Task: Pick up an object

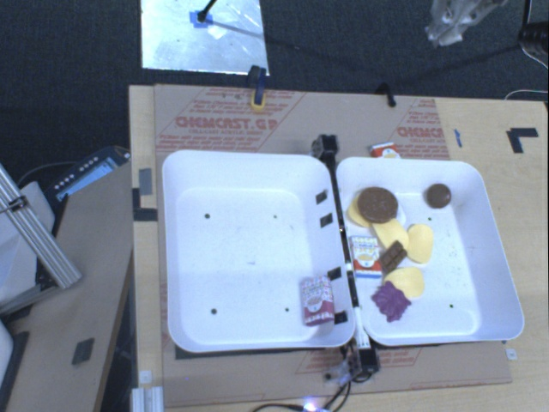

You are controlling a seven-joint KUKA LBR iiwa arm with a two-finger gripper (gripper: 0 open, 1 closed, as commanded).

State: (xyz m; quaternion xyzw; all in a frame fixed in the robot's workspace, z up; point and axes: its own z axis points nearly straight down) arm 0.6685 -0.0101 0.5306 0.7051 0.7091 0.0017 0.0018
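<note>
My gripper (457,14) hangs at the top right of the camera view, above the dark floor and well behind the right bin (493,256). That bin holds a large brown round cookie (377,204), a smaller brown disc (438,196), yellow chip-like pieces (420,243), a white and red carton (365,254), a dark chocolate bar (393,257) and a purple grape bunch (391,300). In the left bin (232,230) a small red packet (316,301) lies by the front right corner. Nothing is seen at the gripper's tip.
A small red and white item (385,150) lies on the cardboard just behind the right bin. A yellow and blue clamp (257,88) stands at the board's back edge. A shiny metal sheet (203,22) lies on the floor behind, and black clips (324,197) line the divide between the bins.
</note>
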